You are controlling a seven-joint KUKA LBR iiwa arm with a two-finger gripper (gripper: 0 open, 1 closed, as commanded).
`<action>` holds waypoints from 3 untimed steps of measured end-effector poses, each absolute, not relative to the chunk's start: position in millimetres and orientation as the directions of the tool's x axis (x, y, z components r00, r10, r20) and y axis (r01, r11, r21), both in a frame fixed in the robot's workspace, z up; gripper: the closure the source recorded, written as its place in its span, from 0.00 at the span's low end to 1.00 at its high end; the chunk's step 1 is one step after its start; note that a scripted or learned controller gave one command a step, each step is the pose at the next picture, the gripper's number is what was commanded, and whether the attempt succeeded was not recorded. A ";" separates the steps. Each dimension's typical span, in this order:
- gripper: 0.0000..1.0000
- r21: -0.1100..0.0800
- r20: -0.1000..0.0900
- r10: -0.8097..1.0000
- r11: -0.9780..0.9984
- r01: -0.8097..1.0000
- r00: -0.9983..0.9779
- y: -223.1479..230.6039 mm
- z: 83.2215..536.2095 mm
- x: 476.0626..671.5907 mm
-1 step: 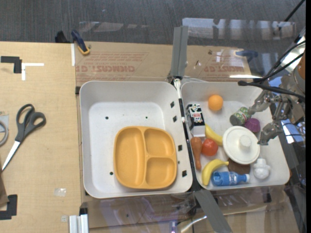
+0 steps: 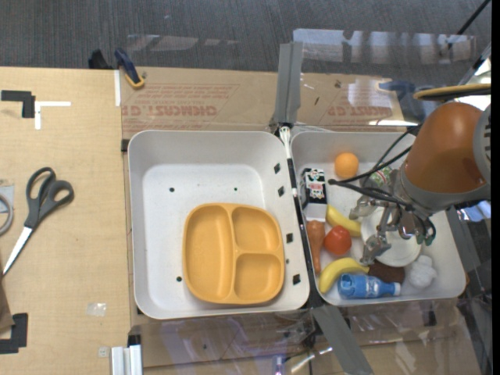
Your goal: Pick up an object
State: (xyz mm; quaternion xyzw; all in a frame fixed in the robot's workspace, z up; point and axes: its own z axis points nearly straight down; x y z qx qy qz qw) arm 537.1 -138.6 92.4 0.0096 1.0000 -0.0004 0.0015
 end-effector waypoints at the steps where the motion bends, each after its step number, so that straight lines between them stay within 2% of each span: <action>1: 0.00 -0.001 -0.005 0.076 0.997 0.076 -0.997 -130.3 94.1 649.4; 2: 1.00 -0.002 -0.010 0.074 0.997 0.074 -0.997 -129.2 104.9 651.0; 3: 1.00 -0.003 -0.007 -0.171 0.985 -0.171 -0.985 -222.6 194.3 632.9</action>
